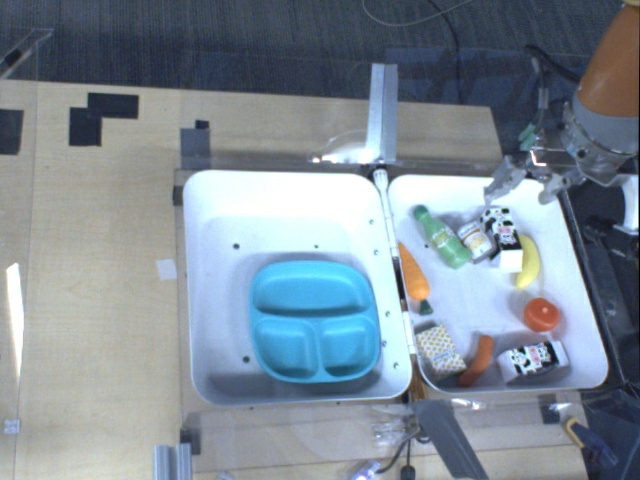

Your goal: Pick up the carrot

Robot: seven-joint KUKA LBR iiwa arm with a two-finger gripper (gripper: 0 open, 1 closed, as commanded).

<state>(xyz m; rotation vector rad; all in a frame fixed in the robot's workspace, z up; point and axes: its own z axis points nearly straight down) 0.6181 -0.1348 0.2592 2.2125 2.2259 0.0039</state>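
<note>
Camera view from above, at a slant. Two shallow white bins sit side by side on the bench: the left bin (pixel 215 268) holds a blue divided plate (pixel 314 319), and the right bin (pixel 585 303) holds the loose items. The arm (pixel 612 78) enters from the upper right, its orange band above the grey wrist, which hangs over the far right corner of the right bin. The gripper (pixel 525 180) points down and toward the bin's far edge; its two fingers stand spread apart, one fingertip (pixel 500 182) to the left and the other to the right, with nothing between them. The carrot (pixel 413 274) lies against the left wall of the right bin, beside the divider, pointed end toward the far side, well apart from the gripper. A green bottle (pixel 440 236) lies at a slant just right of the carrot. Near the gripper lie a small can (pixel 476 240), a black-and-white carton (pixel 499 224) and a banana (pixel 528 262). Nearer the camera are an orange round fruit (pixel 542 314), a second carton (pixel 532 360), a sausage (pixel 476 359) and a patterned packet (pixel 440 346).
</note>
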